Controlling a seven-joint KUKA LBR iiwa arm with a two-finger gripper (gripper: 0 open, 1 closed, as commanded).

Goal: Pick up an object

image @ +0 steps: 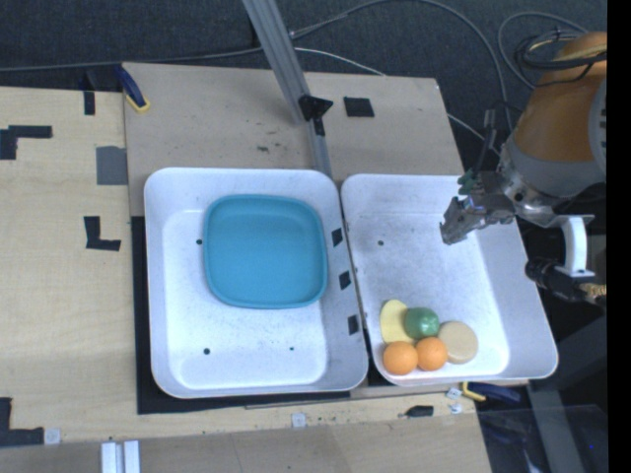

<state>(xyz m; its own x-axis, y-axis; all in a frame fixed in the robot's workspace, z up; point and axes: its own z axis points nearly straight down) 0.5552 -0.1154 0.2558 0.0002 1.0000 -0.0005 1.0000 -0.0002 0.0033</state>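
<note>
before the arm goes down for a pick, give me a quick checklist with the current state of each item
1. Objects within the right bin: ok, yellow piece, green ball, two orange balls and beige disc cluster at its near edge.
2. Tool above that bin: ok.
3. Tool over the cluster: not ok, it hangs toward the far side.
4. Tool open: cannot tell.
5. Objects separated: not ok, they touch.
6. Blue plate out of the way: ok, left bin.

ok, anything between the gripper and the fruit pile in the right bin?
Camera view: nothing but bare speckled floor of the right bin lies between the gripper and the fruit pile.
</note>
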